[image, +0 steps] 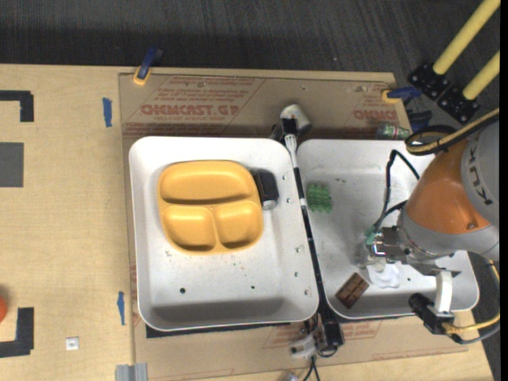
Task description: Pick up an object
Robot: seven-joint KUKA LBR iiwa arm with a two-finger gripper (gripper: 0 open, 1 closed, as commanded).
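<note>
In the right bin (pixel 349 161) lie a small green object (pixel 319 198) near the left wall, a brown block (pixel 352 290) near the front edge, and a white object (pixel 387 277) just under the wrist. My gripper (pixel 382 250) is low over the bin's right half, right above the white object, with the orange wrist band (pixel 444 201) behind it. A yellow three-part tray (pixel 211 205) fills the upper part of the left bin (pixel 214 292), with a dark object (pixel 266 189) against its right edge.
The two bins meet along a dark ridge (pixel 305 228). Cables (pixel 393 177) hang over the right bin's back right. Yellow poles (pixel 468 30) stand at the upper right. Cardboard (pixel 63 213) surrounds the bins.
</note>
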